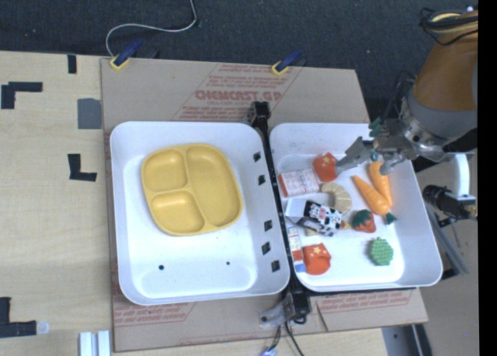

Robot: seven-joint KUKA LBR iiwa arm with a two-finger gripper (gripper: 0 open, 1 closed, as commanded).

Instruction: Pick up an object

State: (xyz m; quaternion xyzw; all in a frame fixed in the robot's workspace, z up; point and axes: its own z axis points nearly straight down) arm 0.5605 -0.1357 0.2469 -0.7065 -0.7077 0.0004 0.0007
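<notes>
Hanging over the upper part of the right bin (pixel 411 269), the fingers (pixel 371 154) stand spread apart, one grey finger pointing left toward the red pepper (pixel 325 165) and the other down over the top of the carrots (pixel 376 187). Nothing is between them, so they hold nothing.

The carrots are the nearest thing, I judge. The two lie together just below the fingers, close to the right wall of the bin, and their long axis runs at a slant from upper right to lower left. The thick ends are near the fingers and the tips point away, toward the cow toy (pixel 322 215) and the small tomato (pixel 363 221). For a good grasp the fingers probably need to go down and close across this long axis, not along it.

The left bin (pixel 132 269) holds a yellow divided plate (pixel 191 188), well apart from the arm.
</notes>
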